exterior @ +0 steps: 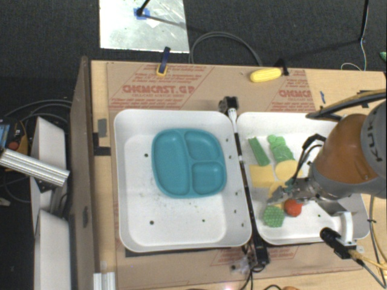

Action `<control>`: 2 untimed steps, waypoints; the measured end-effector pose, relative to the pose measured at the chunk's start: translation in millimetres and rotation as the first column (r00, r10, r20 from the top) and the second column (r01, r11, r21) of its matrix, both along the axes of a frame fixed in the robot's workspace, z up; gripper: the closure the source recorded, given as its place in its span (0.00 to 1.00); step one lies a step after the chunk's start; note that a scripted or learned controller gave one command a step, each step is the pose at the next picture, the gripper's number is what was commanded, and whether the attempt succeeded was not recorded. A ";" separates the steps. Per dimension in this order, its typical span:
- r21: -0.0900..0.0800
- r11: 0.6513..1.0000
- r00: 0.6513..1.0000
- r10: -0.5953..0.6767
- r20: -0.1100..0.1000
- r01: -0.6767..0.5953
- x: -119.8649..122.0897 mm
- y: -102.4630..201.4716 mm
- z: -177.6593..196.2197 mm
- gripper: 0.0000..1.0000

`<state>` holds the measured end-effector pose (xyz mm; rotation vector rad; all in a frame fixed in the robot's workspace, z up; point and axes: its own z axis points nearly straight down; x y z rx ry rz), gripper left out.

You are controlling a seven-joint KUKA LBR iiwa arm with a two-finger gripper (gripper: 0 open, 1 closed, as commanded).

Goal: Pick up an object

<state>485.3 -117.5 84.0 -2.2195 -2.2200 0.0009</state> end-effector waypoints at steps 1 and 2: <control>-0.002 1.000 1.000 0.000 0.009 0.000 3.5 -0.8 12.3 1.00; -0.002 1.000 1.000 0.000 0.008 0.000 3.3 -0.6 11.9 0.00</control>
